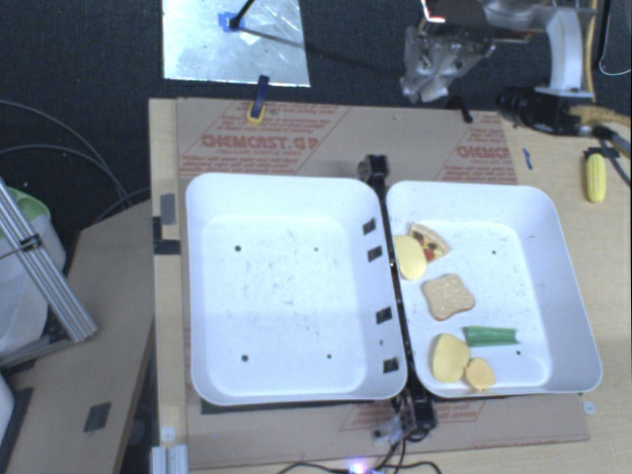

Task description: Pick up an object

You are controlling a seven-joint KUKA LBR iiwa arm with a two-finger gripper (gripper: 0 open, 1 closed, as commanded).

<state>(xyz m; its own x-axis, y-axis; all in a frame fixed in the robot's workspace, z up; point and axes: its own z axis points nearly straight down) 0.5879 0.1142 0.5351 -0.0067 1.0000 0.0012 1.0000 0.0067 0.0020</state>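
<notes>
Gripper (431, 85): hangs high, past the far rim of the right bin (553, 227), over the cardboard sheet (296, 136). Whether it is open or closed cannot be told at this angle; nothing is seen in its grasp.

Candidate objects, all in the right bin, all nearer the camera than the gripper and well apart from it:
- Pizza-like slice (431, 240), closest to the gripper, touching a pale yellow oval piece (409, 257) that lies against the bin's inner wall.
- Toast slice (447, 296), next further off, lying flat and free on every side.
- Green pod (490, 336), further again, thin and low.
- Large yellow piece (449, 357) and small yellow piece (481, 373), furthest from the gripper, touching each other near the bin's front rim.

Left bin (276, 284): no candidates noted.

Step in hand, as judged: approach, with no object yet selected or contacted.

Handling notes: the toast slice looks the soundest target, since both jaws have room around it. The oval piece sits tight to the wall, leaving one jaw little space. The paired yellow pieces risk being pushed together or apart. Centre above the chosen item first, align the jaws across its narrower span, then descend straight to the bin floor before closing.
</notes>
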